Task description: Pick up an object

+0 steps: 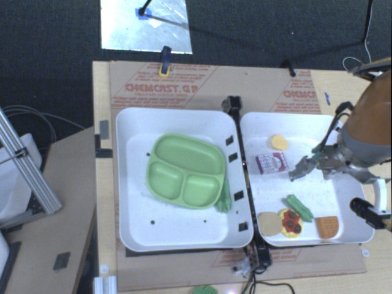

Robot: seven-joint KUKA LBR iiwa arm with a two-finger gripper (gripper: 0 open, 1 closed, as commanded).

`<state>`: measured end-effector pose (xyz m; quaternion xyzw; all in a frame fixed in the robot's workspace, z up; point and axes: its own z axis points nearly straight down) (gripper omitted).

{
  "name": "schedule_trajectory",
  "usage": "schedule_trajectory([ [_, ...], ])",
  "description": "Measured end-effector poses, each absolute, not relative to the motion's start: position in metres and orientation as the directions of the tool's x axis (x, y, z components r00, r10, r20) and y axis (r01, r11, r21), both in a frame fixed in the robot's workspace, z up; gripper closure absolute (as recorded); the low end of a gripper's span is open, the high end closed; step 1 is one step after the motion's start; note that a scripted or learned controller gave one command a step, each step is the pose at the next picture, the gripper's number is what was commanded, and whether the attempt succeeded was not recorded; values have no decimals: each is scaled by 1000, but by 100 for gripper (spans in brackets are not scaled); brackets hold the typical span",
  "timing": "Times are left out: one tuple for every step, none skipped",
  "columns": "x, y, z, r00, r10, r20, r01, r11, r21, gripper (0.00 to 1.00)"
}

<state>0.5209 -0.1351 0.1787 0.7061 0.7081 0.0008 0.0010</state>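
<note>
My gripper (310,171) hovers over the middle of the right bin (318,124), open with nothing between its fingers. One dark fingertip (294,174) points toward a small red and white packet (271,162) just to its left, without touching it. A yellow round piece (279,142) lies further back. Toward the bin's front lie a green pod (299,206), a round pizza-like piece with red topping (291,221), a tan disc (268,223) and an orange waffle square (327,226).
The left bin (131,164) holds a green divided plate (185,170), with a green scrap (224,198) at its right edge. A black divider strip (240,164) runs between the bins. The arm's grey and orange body (367,133) covers the right bin's far right side.
</note>
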Motion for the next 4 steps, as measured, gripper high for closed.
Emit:
schedule_trajectory([
  [511,-181,82,5,1000,2,1000,-5,2,0],
  [546,-194,85,-4,1000,-2,1000,4,4,0],
  [498,-198,84,1,1000,1,1000,-1,-2,0],
  [502,-199,96,-1,1000,-2,1000,1,5,100],
])
